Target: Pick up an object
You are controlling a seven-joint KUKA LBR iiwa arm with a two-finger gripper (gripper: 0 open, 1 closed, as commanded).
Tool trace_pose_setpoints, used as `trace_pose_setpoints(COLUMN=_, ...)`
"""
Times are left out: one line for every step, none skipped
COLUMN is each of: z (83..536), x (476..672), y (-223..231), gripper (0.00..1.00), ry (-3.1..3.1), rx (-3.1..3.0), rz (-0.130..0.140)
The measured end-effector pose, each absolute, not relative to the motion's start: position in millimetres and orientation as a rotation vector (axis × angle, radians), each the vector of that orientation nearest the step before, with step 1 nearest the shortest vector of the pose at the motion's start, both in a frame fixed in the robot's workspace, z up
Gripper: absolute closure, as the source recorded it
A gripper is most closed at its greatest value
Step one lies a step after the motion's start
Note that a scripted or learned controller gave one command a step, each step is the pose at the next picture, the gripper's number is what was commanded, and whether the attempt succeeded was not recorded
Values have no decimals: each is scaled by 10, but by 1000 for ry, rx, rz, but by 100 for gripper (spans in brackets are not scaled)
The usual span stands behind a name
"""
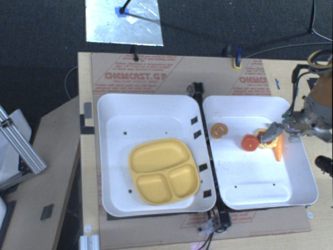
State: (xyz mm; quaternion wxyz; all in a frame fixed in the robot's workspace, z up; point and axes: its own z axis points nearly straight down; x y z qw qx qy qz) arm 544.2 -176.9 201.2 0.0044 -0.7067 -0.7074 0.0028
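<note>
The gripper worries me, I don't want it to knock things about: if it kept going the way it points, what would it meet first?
The gripper points leftward and down into the right bin. Its tip looks already at the yellow piece, with the red tomato-like object just beyond. Depth is unclear from this slant.

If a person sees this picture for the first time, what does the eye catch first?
First comes the yellow divided tray, lying alone in the left bin. Next is the bright cluster in the right bin: an orange ring, a red round piece and an orange carrot-like piece, with the gripper low over them.
</note>
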Motion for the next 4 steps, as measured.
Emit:
trace_pose_setpoints(z=2072, x=5472, y=-1767, gripper=0, ry=-2227, rx=-2218, rz=-1)
trace_pose_setpoints(z=1637, x=5490, y=-1824, gripper=0, ry=-2222, rx=-2219, rz=2)
trace_pose_setpoints(z=1023, x=5494, y=-1875, gripper=0, ry=-2221, rx=-2218, rz=3)
trace_pose_setpoints(z=837, x=5499, y=-1872, gripper=0, ry=-2223, rx=-2220, rz=0)
